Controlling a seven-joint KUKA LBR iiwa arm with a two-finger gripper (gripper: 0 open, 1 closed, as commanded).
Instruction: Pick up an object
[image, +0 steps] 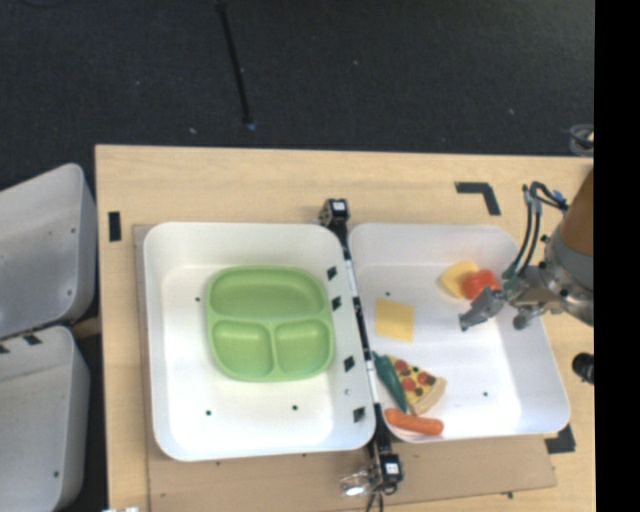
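Light wooden bench (240, 185) carries two shallow white bins side by side. Left bin (170, 330) holds a green divided plate (268, 322) with three compartments, lying flat near the bin's middle. Right bin (520, 385) sits just beside it, their inner rims touching along a row of black clips (352, 330). Black corner mark (480, 195) on the bench above the right bin. Dark carpet (400, 70) behind the bench. White chair-like shapes (40, 250) at far left.
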